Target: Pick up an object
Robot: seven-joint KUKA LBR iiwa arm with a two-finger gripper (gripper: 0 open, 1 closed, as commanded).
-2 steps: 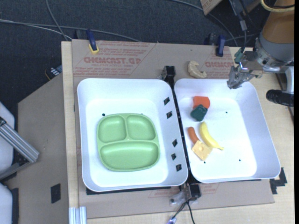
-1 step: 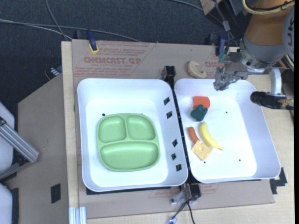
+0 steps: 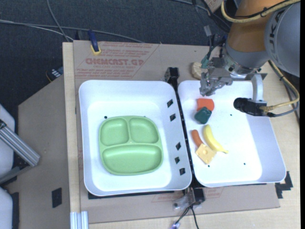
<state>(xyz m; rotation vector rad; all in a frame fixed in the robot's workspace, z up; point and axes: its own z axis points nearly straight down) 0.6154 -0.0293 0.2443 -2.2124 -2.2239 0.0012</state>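
Looking into the right bin (image 3: pixel 252 142), you see the gripper (image 3: pixel 208 90) just above the orange block (image 3: pixel 205 104); finger state apparently indeterminate.

Right bin (image 3: pixel 257 147): bare floor across its right half; toys cluster by the left wall. Left bin (image 3: pixel 90 128): green divided plate (image 3: pixel 130 144) covers the middle.

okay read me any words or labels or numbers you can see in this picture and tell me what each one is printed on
"CHEMCAST GP": large faded red letters on the brown paper-covered sheet lying under the two white bins, beyond the left bin.
Smaller red print above and below those letters on the same sheet: too blurred to read.
Dark letters on the grey robot arm, at the picture's right edge: cut off, unreadable.
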